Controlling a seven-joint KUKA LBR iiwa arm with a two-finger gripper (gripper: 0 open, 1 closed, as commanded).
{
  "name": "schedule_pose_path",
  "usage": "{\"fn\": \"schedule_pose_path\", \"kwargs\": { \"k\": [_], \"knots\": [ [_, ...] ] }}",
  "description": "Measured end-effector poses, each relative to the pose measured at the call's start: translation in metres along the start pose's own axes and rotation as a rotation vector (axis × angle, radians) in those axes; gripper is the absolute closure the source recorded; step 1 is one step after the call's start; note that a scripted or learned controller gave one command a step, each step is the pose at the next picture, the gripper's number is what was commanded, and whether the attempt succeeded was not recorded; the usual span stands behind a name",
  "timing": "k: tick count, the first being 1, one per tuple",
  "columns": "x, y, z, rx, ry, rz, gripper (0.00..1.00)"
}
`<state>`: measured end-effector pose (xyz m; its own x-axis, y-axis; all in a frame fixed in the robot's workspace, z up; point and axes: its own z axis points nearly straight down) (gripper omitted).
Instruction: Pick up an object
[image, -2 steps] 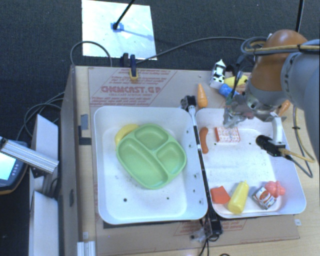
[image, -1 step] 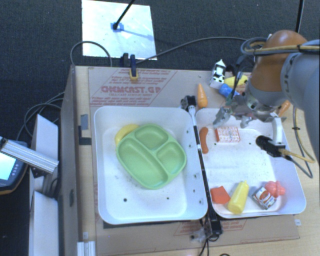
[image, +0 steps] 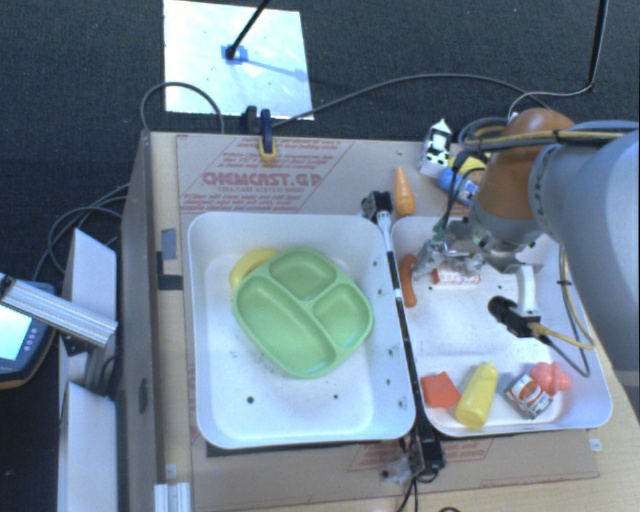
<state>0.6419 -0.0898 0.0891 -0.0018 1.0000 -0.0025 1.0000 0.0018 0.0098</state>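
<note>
Overhead view of the desk (image: 300, 170) carrying two white bins. The left bin (image: 215, 400) held a green divided plate (image: 300, 310) over a yellow item (image: 250, 264). The right bin (image: 580, 400) held candidate objects: an orange-red stick (image: 408, 280) by the divider, an orange block (image: 439, 389), a yellow bottle (image: 478, 392), a small can (image: 527, 396) and a pink toy (image: 550, 377) along the near wall. The claw (image: 455, 262) hung low over the bin's far end, just beside the stick; its opening and contents could not be told from this angle. A sound grasp probably called for centring over one isolated object, such as the stick, and descending clear of the divider.
</note>
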Motion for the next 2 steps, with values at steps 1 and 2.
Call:
{"fn": "schedule_pose_path", "kwargs": {
  "k": [1,2],
  "knots": [
    [-0.001,0.002,-0.013,-0.007,-0.001,0.000,1.00],
    [-0.026,-0.016,-0.086,0.005,0.001,0.000,1.00]
  ]
}}
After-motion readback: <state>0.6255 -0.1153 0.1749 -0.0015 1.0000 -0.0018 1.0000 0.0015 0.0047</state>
